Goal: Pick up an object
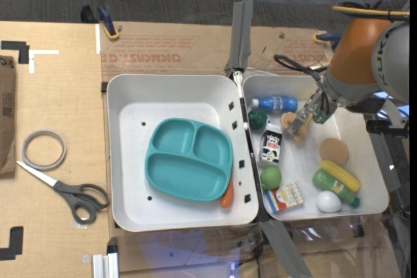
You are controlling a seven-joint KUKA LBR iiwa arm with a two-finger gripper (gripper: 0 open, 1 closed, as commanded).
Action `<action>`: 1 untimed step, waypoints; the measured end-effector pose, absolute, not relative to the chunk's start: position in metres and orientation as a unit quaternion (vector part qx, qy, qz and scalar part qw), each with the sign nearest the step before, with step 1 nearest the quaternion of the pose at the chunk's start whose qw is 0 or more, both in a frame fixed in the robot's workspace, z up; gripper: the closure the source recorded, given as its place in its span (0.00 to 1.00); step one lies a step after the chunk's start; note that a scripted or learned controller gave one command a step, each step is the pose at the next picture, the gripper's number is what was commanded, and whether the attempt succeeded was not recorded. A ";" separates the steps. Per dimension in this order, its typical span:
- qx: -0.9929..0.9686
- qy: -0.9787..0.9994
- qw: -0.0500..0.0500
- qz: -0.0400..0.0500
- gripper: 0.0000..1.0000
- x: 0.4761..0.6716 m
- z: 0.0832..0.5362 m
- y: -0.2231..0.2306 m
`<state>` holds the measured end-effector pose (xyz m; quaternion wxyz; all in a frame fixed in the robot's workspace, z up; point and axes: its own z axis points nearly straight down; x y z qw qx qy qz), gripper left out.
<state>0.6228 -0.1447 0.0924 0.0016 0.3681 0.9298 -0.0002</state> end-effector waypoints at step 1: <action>0.460 0.888 0.001 -0.001 1.00 0.615 0.250 -0.024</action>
